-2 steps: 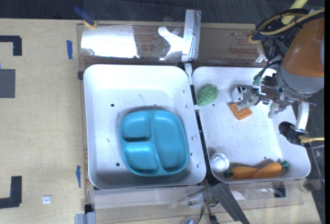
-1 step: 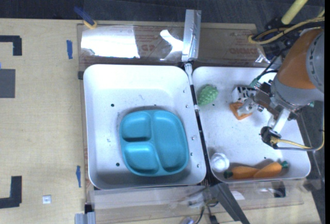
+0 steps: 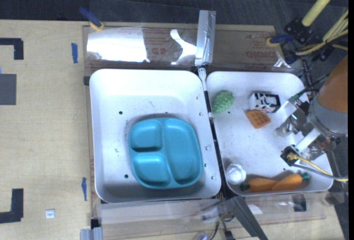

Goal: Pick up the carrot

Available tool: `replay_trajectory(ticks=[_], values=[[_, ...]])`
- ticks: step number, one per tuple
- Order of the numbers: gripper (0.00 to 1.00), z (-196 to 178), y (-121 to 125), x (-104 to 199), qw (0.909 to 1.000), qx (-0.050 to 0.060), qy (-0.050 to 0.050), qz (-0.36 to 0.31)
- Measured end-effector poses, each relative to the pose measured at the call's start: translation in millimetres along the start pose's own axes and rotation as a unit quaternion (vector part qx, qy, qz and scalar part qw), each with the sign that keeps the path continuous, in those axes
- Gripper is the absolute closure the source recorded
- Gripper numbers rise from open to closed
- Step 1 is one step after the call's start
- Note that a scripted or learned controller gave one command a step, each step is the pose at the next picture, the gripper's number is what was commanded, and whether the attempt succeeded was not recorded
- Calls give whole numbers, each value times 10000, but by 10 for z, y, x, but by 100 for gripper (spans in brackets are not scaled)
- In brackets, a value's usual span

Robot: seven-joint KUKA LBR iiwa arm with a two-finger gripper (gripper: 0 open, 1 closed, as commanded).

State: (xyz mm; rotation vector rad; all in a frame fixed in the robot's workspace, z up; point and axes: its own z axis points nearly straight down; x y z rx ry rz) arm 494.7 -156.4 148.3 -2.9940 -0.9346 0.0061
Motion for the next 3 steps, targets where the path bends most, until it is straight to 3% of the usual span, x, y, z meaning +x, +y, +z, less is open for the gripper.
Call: replay_trajectory(ticks=[1, 2, 3], values=[[0, 208, -308, 15, 9877, 11, -5, 1565], [0, 618, -595, 229, 9990, -33, 15, -445], [0, 621, 52, 296, 9809, -36, 26, 1947]])
